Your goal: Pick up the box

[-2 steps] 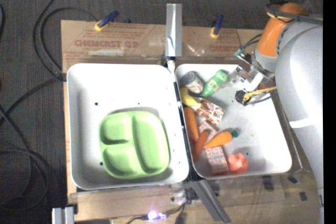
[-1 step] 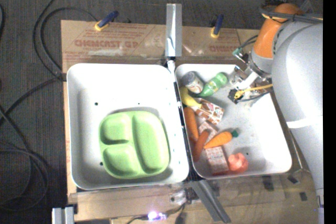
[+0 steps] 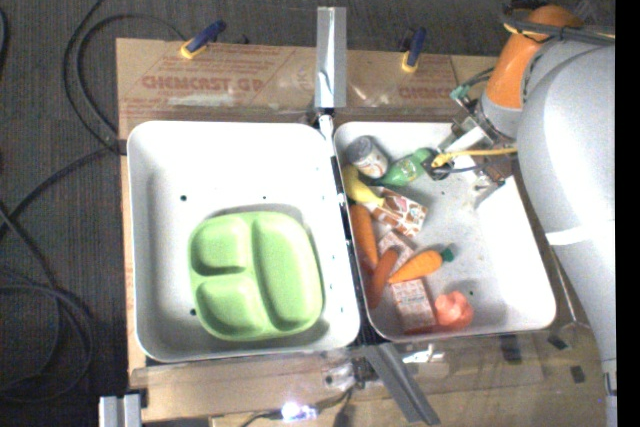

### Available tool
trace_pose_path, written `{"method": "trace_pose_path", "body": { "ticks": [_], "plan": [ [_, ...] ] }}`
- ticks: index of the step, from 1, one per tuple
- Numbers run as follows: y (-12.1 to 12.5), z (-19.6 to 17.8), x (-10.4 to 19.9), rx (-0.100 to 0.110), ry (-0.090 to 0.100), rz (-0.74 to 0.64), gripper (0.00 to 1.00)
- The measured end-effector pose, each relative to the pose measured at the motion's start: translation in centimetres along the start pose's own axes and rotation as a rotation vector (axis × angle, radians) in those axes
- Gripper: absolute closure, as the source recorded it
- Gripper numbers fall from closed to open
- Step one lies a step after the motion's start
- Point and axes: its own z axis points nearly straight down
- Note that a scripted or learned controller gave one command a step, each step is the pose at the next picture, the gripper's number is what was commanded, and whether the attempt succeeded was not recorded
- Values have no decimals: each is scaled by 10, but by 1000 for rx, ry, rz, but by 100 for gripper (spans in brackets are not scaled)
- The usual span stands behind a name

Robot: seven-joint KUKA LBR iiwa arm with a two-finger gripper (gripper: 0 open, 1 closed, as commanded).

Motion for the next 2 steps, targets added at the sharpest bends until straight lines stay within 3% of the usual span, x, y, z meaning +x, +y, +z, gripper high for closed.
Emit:
{"method": "trace_pose_path", "body": {
  "ticks": [1,2],
  "plan": [
    [23,0,-11,10,5,49,0],
    [-59,1,19,-27,23,58,0]
  ]
}}
